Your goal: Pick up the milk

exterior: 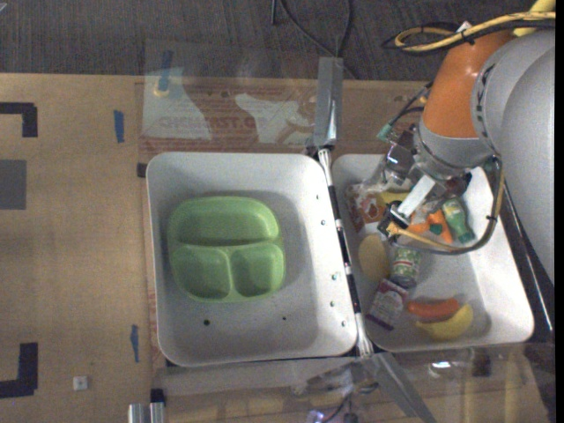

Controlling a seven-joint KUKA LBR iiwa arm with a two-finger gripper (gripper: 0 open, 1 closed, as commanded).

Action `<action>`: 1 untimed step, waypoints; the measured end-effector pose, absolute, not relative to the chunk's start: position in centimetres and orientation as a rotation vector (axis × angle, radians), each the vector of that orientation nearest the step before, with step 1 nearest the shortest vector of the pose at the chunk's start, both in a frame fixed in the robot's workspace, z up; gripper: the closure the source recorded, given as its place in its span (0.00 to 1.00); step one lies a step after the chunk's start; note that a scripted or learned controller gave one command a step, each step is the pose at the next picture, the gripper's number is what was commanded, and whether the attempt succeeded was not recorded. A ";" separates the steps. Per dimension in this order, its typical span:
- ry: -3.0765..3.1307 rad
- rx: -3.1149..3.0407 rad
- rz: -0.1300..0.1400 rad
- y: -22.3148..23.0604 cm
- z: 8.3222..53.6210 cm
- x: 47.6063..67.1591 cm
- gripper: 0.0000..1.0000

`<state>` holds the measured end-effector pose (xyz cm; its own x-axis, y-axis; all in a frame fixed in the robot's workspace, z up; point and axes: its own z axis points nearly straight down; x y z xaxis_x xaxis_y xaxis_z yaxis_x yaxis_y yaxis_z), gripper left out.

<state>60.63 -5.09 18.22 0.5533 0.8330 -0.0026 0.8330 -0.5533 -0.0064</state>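
Observation:
The milk [386, 305] looks like a small carton with a purple and white label, lying on its side near the front left of the right bin [502, 280]. The gripper [398, 218] hangs over the back half of that bin, well behind the carton and apart from it. It sits low among several toy foods, and its wrist and the orange band [463, 77] hide part of what lies under it. I see nothing that is clearly held.
The left bin [176, 324] holds a green divided plate [226, 247]. Around the milk lie a small can [405, 263], a pale yellow round item [373, 256], an orange carrot [434, 307] and a banana [449, 322]. A green bottle [456, 221] lies beside the gripper.

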 end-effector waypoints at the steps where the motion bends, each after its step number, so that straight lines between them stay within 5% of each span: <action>1: -1.318 -2.852 0.004 -4.5 30.7 66.8 0.00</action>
<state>66.77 -4.53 30.66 0.6479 0.7617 -0.0025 0.7617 -0.6479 -0.0007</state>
